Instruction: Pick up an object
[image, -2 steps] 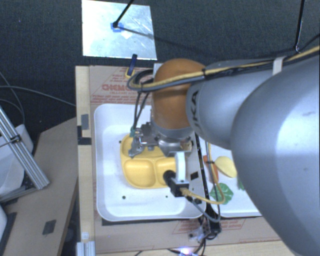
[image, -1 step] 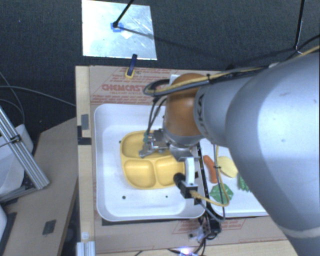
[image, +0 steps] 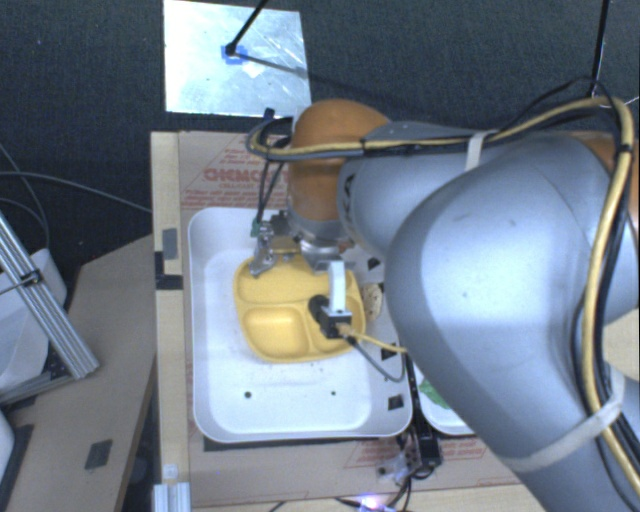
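A: Where is the arm (image: 480, 250) sitting right now?

B: It is reaching in from the right and filling most of that side; its grey bulk is hanging over the right bin (image: 440, 412), of which just a sliver of rim is peeking out below it; the orange band (image: 325, 160) is showing above the wrist, over the far edge of the left bin (image: 215, 400).

A: And the gripper?

B: The gripper (image: 300, 262) is pointing down into the left bin, right over the far end of the yellow tray (image: 275, 325); a white block with a black fitting on the wrist is lying across the tray's right side.

A: Is it clamping anything?

B: I cannot tell; the wrist body is hiding the tips, so whether they are apart or together is not showing, and nothing is visibly caught there.

A: Where is the yellow tray lying?

B: It is resting flat on the floor of the left bin, toward the far right part; its divided compartments are facing up, with the nearest one lying open to the camera.

A: Anything else in there?

B: A small brownish piece (image: 374, 298) is sitting just beside the tray's right edge, half hidden by the arm; yellow and black cables (image: 300, 148) are running along the arm's top.
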